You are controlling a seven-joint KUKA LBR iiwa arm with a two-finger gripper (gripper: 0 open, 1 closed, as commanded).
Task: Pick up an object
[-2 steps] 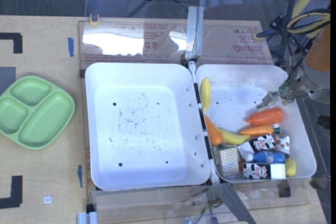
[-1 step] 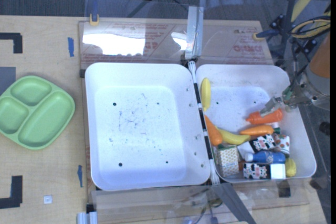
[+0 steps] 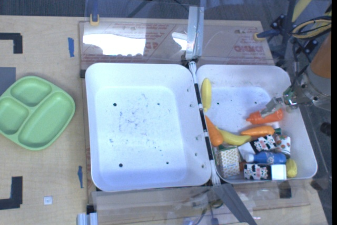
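Objects for picking all lie in the right-hand white bin [image 3: 247, 74], crowded toward its near end, while the left-hand white bin [image 3: 105, 81] beside it shows just faint blue scribble marks on its floor. The gripper [image 3: 275, 105] reaches in from the right and sits low over the far right part of that bin, right at the upper orange carrot [image 3: 264, 115]; it looks to be touching or nearly touching the carrot's tip, though from here I cannot tell how its jaws stand or whether anything is gripped. Counting what I can make out: three orange carrot-like pieces, the one by the gripper, a second [image 3: 259, 131] just below it, and a third [image 3: 213, 133] against the divider; two bananas, one [image 3: 206, 94] lying alone near the divider and one [image 3: 233, 138] curved under the carrots; a small patterned box [image 3: 228, 161]; a blue and white bottle [image 3: 266, 157]; and two black-and-white cow-patterned pieces. Off on the tabletop [image 3: 47, 176], well apart to the left, rests one green divided plate [image 3: 35, 111].
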